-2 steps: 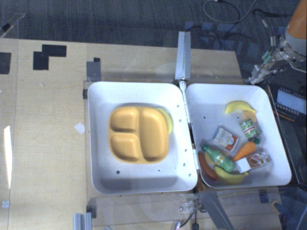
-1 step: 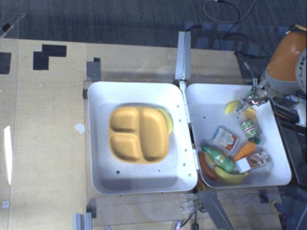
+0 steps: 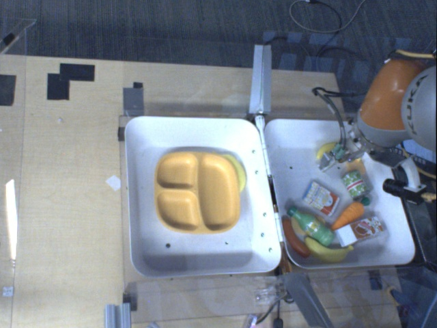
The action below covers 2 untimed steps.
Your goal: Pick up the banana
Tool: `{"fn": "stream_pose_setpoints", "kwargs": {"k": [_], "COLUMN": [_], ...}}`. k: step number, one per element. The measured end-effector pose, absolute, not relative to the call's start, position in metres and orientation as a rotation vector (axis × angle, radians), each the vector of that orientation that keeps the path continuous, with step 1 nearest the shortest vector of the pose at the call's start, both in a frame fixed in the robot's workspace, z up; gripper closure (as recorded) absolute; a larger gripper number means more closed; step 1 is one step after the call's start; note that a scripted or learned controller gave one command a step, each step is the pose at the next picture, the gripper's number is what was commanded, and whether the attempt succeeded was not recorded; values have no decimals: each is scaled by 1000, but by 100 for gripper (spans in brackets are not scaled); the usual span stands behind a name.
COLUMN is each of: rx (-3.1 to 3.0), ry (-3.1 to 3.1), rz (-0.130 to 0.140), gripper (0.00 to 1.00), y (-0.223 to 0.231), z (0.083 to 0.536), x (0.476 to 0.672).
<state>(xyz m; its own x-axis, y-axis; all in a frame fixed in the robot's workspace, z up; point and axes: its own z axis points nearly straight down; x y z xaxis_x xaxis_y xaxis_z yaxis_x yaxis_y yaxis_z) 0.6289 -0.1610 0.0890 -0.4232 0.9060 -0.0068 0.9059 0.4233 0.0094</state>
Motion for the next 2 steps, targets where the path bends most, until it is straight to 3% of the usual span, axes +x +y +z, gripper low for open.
{"fn": "stream_pose_setpoints", "kwargs": {"k": [1, 2], "rx": [1591, 1587], "ry": [2701, 2694], "rz": [5, 11], "gripper": [0, 100], "y": [-140, -140], "z": [101, 114], "x": [637, 640]}}
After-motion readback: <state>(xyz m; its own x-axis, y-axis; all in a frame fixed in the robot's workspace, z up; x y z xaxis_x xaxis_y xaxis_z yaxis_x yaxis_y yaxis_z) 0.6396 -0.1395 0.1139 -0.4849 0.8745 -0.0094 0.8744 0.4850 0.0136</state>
